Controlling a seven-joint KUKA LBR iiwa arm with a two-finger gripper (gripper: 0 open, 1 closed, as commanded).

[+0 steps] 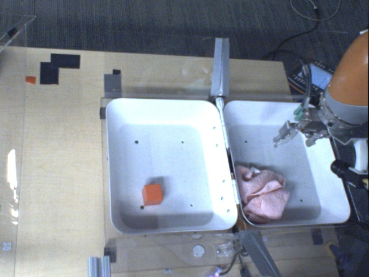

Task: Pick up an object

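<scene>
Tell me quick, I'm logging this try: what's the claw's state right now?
Claw: over the right bin, nothing seen between its fingers; open or closed cannot be told.

No text, label, brand or number can be read anywhere.

Light wood tabletop (57, 154) has two white bins: left bin (167, 111) touching right bin (253, 111), black patches (57, 67) further left.

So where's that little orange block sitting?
The orange block lies in the left bin, near its front-left corner, apart from the pink cloth in the right bin.
</scene>
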